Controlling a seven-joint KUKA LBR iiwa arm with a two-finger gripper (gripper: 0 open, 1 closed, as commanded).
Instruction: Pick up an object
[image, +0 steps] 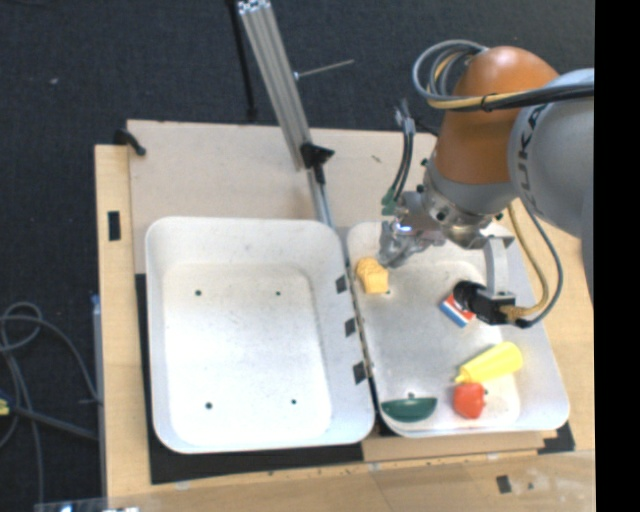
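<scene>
1. Target choice: small yellow block at the left edge of the right bin, near its far-left corner, just beside the divide with the left bin.
2. Gripper poised just above and beside that block, fingers pointing down; opening width impossible to tell from this angle, nothing visibly held.
3. Best done by centring over the block before descending, keeping clear of the bin wall on the left.
4. Close only once both fingers straddle the block; lift straight up.
5. Alternatives further off: red-and-blue piece mid-bin, yellow bottle, red ball and green dish along the near edge.
</scene>
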